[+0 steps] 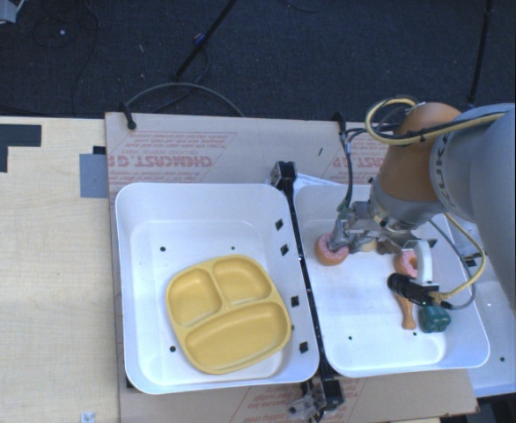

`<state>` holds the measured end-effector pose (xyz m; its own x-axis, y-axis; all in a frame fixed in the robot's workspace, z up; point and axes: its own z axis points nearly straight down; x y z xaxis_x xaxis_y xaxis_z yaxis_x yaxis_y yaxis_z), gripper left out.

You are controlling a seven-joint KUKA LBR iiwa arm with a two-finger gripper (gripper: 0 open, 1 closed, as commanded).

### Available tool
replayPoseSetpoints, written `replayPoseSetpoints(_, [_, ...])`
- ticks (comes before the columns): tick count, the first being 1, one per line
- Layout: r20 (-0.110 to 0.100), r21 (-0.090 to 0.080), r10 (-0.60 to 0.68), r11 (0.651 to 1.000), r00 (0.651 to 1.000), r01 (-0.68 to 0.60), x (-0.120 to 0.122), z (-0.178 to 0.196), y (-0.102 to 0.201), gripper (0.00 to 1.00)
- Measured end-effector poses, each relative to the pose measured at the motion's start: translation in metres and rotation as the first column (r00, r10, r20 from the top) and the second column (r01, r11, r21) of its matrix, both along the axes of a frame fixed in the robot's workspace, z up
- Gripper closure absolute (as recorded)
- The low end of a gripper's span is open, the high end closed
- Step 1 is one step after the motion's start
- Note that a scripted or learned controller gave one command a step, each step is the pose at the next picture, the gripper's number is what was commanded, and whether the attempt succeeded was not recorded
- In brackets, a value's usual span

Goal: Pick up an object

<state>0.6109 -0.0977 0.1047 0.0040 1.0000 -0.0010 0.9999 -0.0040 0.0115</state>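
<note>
Hovering at the right bin's [469,351] ten o'clock, the gripper [344,236] is sitting over a small pinkish-orange ring [330,252]; whether it is grasping, I cannot tell. The ring is looking light and probably soft, best pinched across its rim.

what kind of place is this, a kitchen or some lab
Most likely a robotics lab: a grey arm reaches over two white bins on a plywood bench, with cables trailing over dark carpet behind. The yellow divided plate looks like a test object.
</note>
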Motion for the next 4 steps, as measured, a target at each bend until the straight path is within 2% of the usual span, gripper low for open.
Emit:
replayPoseSetpoints(1, [-0.010,0.001,0.005,1.000,1.000,-0.005,0.002,0.062,0.002,1.00])
replayPoseSetpoints(2, [-0.009,0.001,0.005,1.000,1.000,-0.005,0.003,0.116,0.001,1.00])
replayPoseSetpoints(3, [-0.017,0.003,0.007,1.000,1.000,-0.007,-0.021,0.106,0.048,1.00])
replayPoseSetpoints(4, [-0.017,0.003,0.008,1.000,1.000,-0.008,-0.047,0.116,0.096,1.00])
